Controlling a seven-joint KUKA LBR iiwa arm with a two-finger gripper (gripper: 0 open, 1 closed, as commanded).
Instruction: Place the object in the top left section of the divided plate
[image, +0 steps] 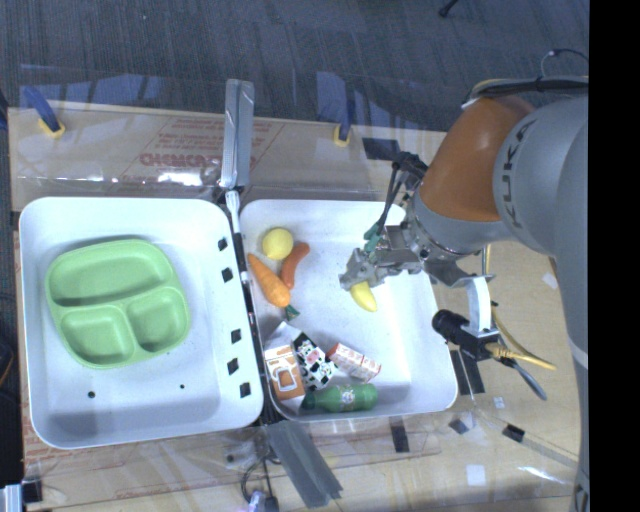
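Two shallow white bins sit side by side on the surface (120, 140), their walls smooth and rounded at the corners. The left bin (60, 400) holds the divided plate (118, 300), a glossy pale-green plastic piece with soft corners: one long section across its 12 o'clock side and two smaller ones along its 6 o'clock side. Open white floor rings the plate, widest toward 6 o'clock.

In the right bin (420, 380), the grey arm (520, 170) with its orange band reaches in from 3 o'clock. The hand (362, 275) hangs low over the bin's middle, and a small yellow banana (364, 296), smooth and curved, lies right at its tips. I cannot tell whether the fingers grip it or merely cover its upper end, and their spread is hidden by the dark wrist hardware.

Toward 9 o'clock from the hand lie a round yellow lemon (277, 242), an orange carrot (269, 280) and a smaller reddish-orange curved piece (295, 262) touching it. At the bin's 6 o'clock wall crowd an orange-and-white carton (284, 372), a black-and-white cow-patterned item (312, 362), a small printed box (355, 361) and a dark green bottle-like shape (340, 399); their labels are too small to read. The bin floor between the hand and the 12 o'clock wall is bare.
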